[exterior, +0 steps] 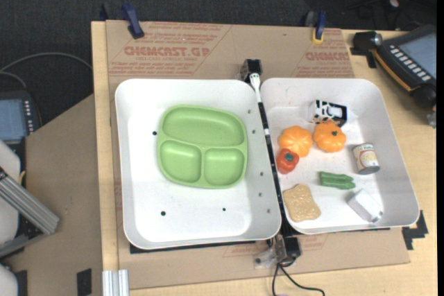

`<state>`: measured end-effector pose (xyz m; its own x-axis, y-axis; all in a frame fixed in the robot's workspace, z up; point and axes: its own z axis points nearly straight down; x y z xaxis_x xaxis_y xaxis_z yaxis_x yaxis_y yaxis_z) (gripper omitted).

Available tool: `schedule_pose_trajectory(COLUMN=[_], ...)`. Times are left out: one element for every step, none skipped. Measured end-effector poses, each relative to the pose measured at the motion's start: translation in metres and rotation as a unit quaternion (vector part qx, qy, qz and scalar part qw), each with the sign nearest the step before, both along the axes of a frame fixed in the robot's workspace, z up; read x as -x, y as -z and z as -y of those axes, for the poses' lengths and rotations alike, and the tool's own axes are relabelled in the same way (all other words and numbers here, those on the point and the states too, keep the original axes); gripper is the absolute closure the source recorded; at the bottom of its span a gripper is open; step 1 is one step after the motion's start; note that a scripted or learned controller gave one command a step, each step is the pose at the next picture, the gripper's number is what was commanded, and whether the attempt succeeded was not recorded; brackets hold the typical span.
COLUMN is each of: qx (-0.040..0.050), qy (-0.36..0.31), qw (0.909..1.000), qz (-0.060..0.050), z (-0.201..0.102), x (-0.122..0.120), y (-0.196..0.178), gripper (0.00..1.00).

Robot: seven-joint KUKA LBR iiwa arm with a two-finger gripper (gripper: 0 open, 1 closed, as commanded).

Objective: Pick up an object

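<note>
Camera view: two white bins side by side on a brown board, seen from above at a slant.
Gripper: no tool to read in this frame, so its state — wide, narrow or holding — can't be told.
Right bin (388, 123), near edge: tan bread slice (302, 202) at the near-left, grey-white wedge-shaped piece (363, 206) at the near-right, well apart from each other.
Right bin, middle: green pepper-like piece (337, 181) lying flat, between the bread slice and the small can (365, 157); the can is tilted, near the right wall.
Right bin, left side: red tomato-like piece (287, 160) just beside the dividing rim, touching or nearly touching the left orange pumpkin (295, 140).
Right bin, centre: right orange pumpkin (329, 136) just beside the left one; can't tell if they touch.
Right bin, far: black-and-white object (328, 111) just behind the right pumpkin, shape unclear.
Left bin (139, 204): green divided plate (202, 146), three compartments, lying flat toward the far half.
Far: blue clamp (131, 19) and yellow-blue clamp (318, 26) on the far edge of the board.
</note>
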<state>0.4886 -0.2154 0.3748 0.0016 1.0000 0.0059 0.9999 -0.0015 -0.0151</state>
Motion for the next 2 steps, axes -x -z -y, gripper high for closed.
schedule_pose_trajectory(qx=[-0.0008,0.0032], qy=[-0.001,-0.005], qw=[1.0,0.9999], qz=[-0.001,0.013], z=[-0.031,-0.095], x=[0.012,-0.009], y=[0.156,0.062], gripper=[1.0,1.0])
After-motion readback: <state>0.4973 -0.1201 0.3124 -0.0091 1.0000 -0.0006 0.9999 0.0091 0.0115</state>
